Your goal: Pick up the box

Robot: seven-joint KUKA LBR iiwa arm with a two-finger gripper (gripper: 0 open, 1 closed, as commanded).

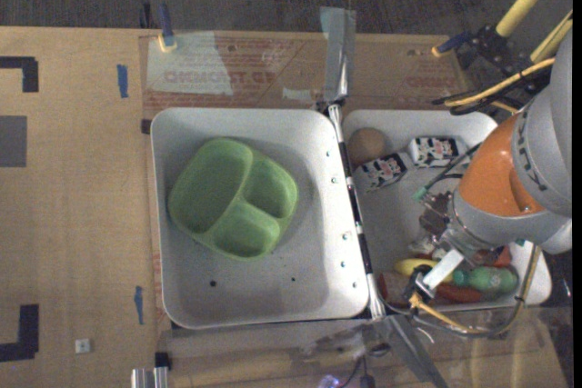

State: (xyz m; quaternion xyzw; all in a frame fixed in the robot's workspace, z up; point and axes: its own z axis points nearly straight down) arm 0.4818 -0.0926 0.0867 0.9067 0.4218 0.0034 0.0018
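Observation:
Two small black-and-white boxes lie at the back of the right bin (391, 223): one box (383, 170) near the bin's left wall, the other box (433, 148) further right. My gripper (435, 223) hangs over the middle of the right bin, below the orange wrist band (496, 177). It is in front of and to the right of the nearer box, and apart from both boxes. The arm hides much of the gripper.
A brown round thing (367, 144) sits in the right bin's back left corner. A yellow banana (414, 266), a green bottle (486, 279) and a red item (459, 293) lie along its front. The left bin (182, 286) holds a green divided plate (234, 196).

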